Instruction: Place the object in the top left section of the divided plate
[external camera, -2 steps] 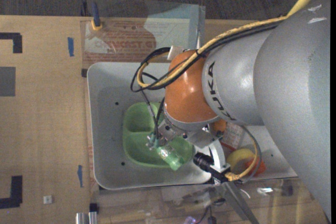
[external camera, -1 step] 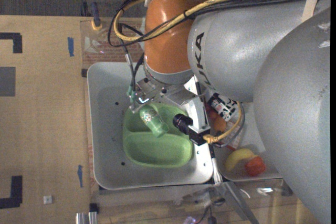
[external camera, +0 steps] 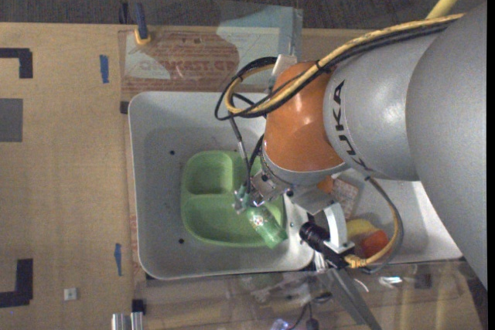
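Green translucent bottle point(external camera: 265, 226) lies tilted just below the claw point(external camera: 249, 197), on the green plate point(external camera: 203, 201). Claw state cannot be told; wrist hides the plate's right side.

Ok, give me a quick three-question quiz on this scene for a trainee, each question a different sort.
1. True or false: the green divided plate lies in the white bin on the view's left.
2. The band above the arm's wrist is: A blue, B orange, C black.
3. Fill in: the green see-through object shows by the plate's lower ___ corner.
Key: 1 true; 2 B; 3 right.
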Robot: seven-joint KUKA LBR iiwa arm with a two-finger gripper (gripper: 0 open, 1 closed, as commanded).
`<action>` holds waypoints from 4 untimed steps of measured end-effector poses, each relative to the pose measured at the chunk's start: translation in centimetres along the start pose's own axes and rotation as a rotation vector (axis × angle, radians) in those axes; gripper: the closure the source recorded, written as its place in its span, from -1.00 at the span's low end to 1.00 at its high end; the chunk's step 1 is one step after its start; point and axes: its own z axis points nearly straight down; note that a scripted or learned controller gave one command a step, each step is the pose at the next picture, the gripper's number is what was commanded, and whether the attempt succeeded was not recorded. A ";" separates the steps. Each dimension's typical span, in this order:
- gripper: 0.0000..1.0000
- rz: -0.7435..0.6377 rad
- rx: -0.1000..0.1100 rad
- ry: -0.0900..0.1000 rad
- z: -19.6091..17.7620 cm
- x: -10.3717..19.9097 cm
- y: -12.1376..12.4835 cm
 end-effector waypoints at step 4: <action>1.00 -0.022 -0.002 -0.001 -8.7 -1.4 0.3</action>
